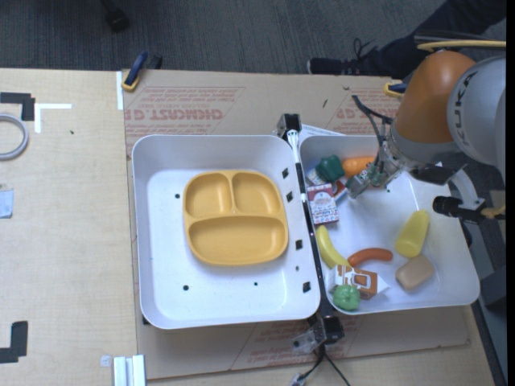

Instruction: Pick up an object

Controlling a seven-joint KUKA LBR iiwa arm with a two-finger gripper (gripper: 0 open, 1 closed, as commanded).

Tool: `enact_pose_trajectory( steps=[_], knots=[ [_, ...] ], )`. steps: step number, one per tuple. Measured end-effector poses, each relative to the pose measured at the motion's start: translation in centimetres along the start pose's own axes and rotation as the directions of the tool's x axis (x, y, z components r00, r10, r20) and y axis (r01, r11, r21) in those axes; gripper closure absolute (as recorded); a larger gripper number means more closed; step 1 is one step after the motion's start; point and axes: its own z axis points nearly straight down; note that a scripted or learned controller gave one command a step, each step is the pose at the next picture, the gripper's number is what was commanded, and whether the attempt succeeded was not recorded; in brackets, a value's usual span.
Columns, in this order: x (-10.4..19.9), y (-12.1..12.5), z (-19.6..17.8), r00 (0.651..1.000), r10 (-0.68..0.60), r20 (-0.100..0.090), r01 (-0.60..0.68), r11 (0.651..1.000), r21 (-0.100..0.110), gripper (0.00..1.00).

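left bin (153, 240): holds yellow tray (236, 217), three wells, nothing in them.
divider side: carton (322, 206) and banana (327, 248) lie against the right bin's (451, 292) left wall.
targets: green item (329, 168) and carrot (356, 166) at the top of the right bin, just left of the gripper; sausage (369, 256), yellow bottle (412, 233), tan block (414, 273), green veg (346, 297) lower down.
gripper (364, 180): low in the right bin's upper part, nothing seen between its tips; open or closed, cannot tell.
arm (451, 107): comes in from the right, over the bin's top corner.
risk: top items sit bunched, so closing there may nudge one aside or catch two; the carrot could roll off.
hidden: tip area is small and dark, probably close to the carton, contact unclear; arm covers the bin's upper right corner.
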Motion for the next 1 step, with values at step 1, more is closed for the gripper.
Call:
enact_pose_trajectory(
  steps=[1],
  knots=[
    [9.55,1.70,-12.12,0.994,0.112,-0.004,-0.112,0.994,0.001,1.00]
  ],
)
